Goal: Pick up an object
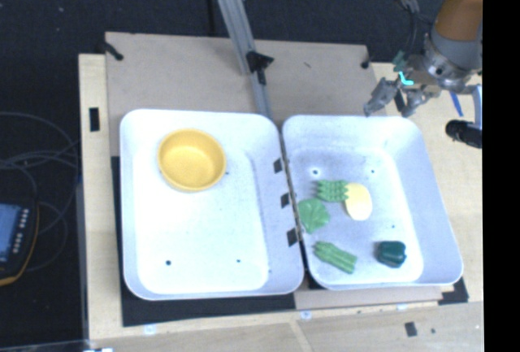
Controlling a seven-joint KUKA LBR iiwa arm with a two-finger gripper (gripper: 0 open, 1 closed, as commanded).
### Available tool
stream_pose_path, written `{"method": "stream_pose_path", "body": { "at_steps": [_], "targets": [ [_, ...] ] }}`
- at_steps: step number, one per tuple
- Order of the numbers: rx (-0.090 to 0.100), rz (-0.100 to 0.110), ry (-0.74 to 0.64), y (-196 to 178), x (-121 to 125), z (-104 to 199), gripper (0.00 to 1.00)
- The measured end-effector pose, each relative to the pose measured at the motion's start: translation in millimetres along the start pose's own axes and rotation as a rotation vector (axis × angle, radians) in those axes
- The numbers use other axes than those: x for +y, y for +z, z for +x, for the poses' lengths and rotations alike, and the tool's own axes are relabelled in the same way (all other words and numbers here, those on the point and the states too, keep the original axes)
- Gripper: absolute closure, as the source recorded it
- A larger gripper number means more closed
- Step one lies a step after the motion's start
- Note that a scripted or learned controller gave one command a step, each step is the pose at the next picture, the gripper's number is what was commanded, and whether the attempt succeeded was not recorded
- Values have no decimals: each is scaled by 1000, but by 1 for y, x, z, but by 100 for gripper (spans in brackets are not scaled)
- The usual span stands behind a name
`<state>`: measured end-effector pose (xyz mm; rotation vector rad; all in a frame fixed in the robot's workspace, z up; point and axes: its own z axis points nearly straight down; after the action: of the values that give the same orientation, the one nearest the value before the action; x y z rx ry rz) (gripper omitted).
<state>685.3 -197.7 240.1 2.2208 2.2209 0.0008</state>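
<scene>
Toys (pixel 334 193) crowd right bin (pixel 422 171); bowl (pixel 192 159) left

Tool (pixel 391 101) open above right bin's (pixel 422 155) far rim.

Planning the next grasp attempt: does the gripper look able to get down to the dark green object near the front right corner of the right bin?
Probably yes. The gripper sits above the right bin's far rim, and the dark green object lies apart from the other items, uncovered.

place: robot lab | cues: white bins (pixel 203 281), bench (pixel 187 58), pendant (pixel 15 236)
</scene>
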Motion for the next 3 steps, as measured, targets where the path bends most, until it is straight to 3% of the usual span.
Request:
{"method": "stream_pose_path", "body": {
  "at_steps": [1,3],
  "targets": [
    [0,0,0,0,0,0,0],
    [1,5,0,114,-8,0,0]
  ]
}}
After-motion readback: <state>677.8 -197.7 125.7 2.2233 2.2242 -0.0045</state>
